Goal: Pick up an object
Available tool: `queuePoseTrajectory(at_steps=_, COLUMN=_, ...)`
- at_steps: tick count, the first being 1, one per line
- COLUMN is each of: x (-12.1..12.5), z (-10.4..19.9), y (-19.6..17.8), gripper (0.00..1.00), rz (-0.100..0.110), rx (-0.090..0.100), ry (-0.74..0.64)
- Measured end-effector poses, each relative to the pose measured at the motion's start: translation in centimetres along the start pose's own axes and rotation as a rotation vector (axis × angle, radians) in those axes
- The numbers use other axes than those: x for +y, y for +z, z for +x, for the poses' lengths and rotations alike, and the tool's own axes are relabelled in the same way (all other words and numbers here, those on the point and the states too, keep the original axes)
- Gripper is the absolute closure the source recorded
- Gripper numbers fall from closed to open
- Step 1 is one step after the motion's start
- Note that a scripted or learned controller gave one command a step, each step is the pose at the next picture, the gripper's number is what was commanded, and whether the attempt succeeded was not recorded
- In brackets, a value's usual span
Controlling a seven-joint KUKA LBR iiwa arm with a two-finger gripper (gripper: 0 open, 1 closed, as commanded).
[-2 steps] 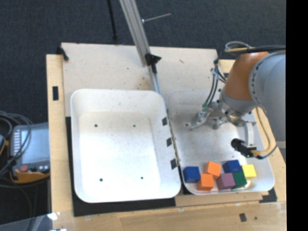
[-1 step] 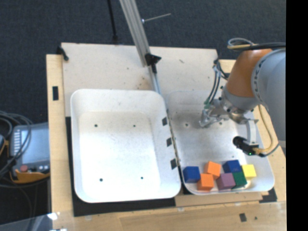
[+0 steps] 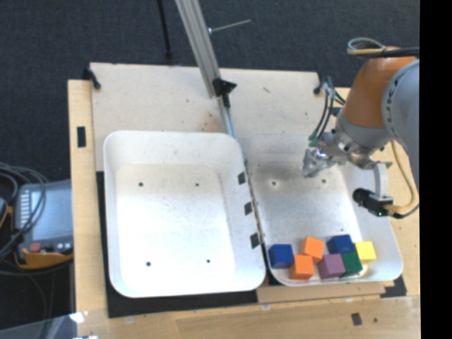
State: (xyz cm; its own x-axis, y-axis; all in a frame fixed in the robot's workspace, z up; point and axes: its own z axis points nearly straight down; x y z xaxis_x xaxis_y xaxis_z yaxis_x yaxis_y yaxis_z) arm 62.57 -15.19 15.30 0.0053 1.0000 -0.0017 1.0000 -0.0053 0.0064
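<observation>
Several small blocks lie clustered at the near end of the right bin (image 3: pixel 296 203): a blue block (image 3: pixel 281 255), two orange blocks (image 3: pixel 313 246) (image 3: pixel 303 266), a purple block (image 3: pixel 330 265), a green block (image 3: pixel 352 263), a dark blue block (image 3: pixel 340 244) and a yellow block (image 3: pixel 365 251). My gripper (image 3: pixel 312 162) hangs over the far part of the right bin, well away from the blocks, pointing down. Nothing shows between its fingers.
The left bin (image 3: pixel 176 210) sits beside the right one. A slanted aluminium rail (image 3: pixel 201 41) rises from the bench behind the bins. Cables trail off the arm's wrist at the right. A grey box (image 3: pixel 35 214) stands left of the bench.
</observation>
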Motion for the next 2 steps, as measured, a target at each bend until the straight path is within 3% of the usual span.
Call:
queuePoseTrajectory(at_steps=1, x=0.54, z=-0.62, y=-6.42, gripper=1.0, rz=-0.003, rx=-0.001, ry=-0.006)
queuePoseTrajectory(at_steps=2, x=0.62, z=-0.72, y=-7.05, gripper=1.0, rz=0.003, rx=0.0, ry=-0.01)
